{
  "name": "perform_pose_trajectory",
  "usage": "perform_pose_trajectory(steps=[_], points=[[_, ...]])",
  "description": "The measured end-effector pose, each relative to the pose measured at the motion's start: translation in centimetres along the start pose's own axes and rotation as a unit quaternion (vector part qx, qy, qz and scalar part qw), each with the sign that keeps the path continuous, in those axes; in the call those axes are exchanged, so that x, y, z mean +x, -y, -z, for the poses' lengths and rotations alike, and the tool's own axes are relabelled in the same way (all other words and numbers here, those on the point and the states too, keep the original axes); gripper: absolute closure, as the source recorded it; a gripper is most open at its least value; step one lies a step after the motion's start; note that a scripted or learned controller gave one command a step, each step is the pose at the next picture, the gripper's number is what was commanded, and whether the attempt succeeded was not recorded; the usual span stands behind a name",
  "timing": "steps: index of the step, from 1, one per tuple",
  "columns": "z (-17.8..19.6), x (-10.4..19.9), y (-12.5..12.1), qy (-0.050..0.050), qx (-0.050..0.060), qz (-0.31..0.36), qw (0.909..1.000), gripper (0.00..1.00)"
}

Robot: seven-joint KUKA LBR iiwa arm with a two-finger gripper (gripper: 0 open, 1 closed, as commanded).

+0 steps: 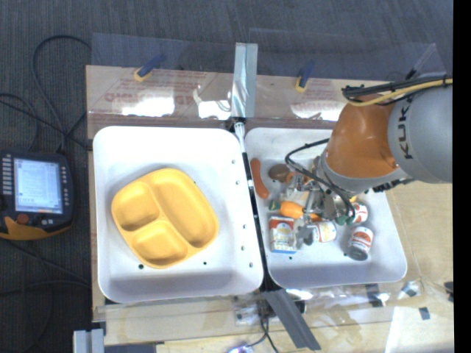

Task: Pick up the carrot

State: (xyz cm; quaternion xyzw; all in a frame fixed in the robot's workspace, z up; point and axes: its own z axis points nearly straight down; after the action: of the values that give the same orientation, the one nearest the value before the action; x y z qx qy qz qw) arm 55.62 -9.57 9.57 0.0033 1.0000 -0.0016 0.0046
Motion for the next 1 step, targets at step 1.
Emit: perform_pose_trajectory(steps=[1], points=[[1.59, -0.7, 0.05, 0.013, 0.003, 0.001, 0.9999, 1.0]])
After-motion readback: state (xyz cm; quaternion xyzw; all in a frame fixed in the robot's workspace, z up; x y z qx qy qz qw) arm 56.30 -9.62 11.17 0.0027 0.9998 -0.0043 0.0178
